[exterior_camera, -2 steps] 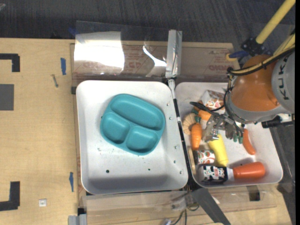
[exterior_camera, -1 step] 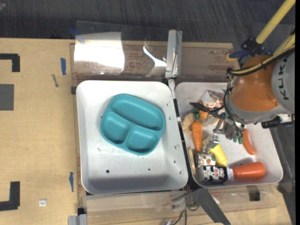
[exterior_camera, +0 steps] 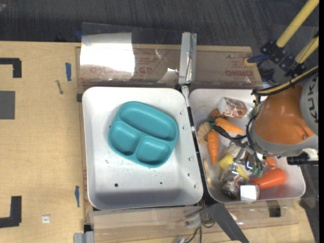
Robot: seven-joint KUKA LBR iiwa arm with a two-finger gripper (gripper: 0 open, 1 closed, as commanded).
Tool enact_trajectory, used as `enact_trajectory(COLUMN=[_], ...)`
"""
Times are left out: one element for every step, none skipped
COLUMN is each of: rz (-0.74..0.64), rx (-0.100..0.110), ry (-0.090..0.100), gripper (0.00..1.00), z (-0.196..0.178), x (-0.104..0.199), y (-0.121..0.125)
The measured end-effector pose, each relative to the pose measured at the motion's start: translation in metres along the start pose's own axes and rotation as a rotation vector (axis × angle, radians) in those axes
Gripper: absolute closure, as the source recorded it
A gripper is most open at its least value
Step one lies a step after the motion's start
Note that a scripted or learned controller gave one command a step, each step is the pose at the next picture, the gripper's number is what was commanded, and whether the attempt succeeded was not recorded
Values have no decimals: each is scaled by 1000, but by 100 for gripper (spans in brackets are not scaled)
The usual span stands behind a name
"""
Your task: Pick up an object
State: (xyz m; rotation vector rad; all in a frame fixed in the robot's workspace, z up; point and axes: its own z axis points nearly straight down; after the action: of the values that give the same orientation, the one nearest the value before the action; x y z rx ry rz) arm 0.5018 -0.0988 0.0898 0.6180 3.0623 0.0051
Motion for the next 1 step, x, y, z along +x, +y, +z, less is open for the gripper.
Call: enact_trajectory(rz=[-109], rx=[4], ry=[9], gripper=[0], z=[-13], x=[-42], y=[18])
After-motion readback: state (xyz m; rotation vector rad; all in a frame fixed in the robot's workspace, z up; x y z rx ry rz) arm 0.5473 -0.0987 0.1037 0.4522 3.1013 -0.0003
